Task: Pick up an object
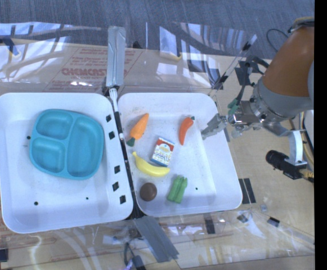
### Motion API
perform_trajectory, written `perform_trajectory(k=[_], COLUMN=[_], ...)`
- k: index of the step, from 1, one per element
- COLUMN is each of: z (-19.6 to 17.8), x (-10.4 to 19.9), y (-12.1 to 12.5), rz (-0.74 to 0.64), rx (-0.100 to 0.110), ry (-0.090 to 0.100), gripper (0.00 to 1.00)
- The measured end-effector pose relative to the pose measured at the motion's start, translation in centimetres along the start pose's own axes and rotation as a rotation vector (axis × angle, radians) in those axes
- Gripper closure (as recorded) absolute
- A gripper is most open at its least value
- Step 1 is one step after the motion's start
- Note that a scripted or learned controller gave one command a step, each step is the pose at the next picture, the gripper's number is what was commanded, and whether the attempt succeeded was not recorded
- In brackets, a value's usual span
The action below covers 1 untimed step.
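White right bin (pixel 222 176): orange plastic carrot (pixel 139 126), small carton (pixel 162 151), yellow banana (pixel 150 167), brown ball (pixel 148 191), green vegetable (pixel 177 189).
Gripper (pixel 215 126): over the bin's right rim, nothing held; finger spread unreadable.
Left bin (pixel 8 167): blue divided plate (pixel 67 143).

A divided plate (pixel 66 143) lies in the left bin (pixel 5 207). The right bin (pixel 222 191) holds two carrots (pixel 139 126) (pixel 185 129), a small carton (pixel 162 151), a banana (pixel 150 167), a cucumber (pixel 177 189) and a round fruit (pixel 148 191).

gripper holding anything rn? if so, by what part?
Nothing held. The gripper is at the right bin's right wall, with no object between its fingers.
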State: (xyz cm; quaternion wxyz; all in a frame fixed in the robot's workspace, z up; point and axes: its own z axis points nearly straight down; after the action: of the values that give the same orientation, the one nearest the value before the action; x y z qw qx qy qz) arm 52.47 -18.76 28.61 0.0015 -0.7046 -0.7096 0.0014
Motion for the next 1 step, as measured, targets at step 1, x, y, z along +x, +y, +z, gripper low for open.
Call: perform_trajectory(k=[1], z=[-0.95], x=[0.07], y=[0.06], rz=[-0.006], rx=[0.002], ry=[0.001], gripper=[1.00])
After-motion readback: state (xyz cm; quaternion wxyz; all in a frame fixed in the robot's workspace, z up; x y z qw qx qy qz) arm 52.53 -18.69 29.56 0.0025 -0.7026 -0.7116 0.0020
